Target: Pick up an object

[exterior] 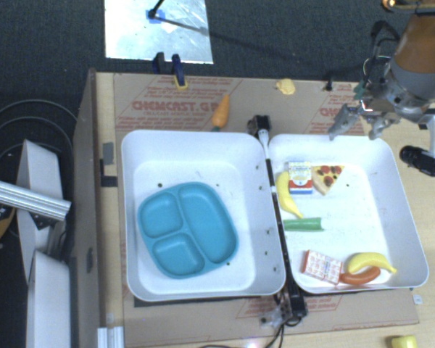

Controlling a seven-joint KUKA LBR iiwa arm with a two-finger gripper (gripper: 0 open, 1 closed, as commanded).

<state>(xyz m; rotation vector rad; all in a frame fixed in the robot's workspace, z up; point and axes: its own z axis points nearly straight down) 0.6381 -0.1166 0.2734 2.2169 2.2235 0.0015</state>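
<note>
My gripper hangs open above the back edge of the right bin, with nothing between its two grey fingers. Below it in that bin lie a small blue-and-white box and a pizza slice near the back. A yellow banana lies along the left wall, with a green bean-like stick just in front of it. At the front lie a red-and-white cracker pack, a second banana and a red sausage.
The left bin holds a blue divided plate. A carrot and a small yellow piece lie on the cardboard behind the bins. A foil sheet lies farther back. White boxes stand at the left.
</note>
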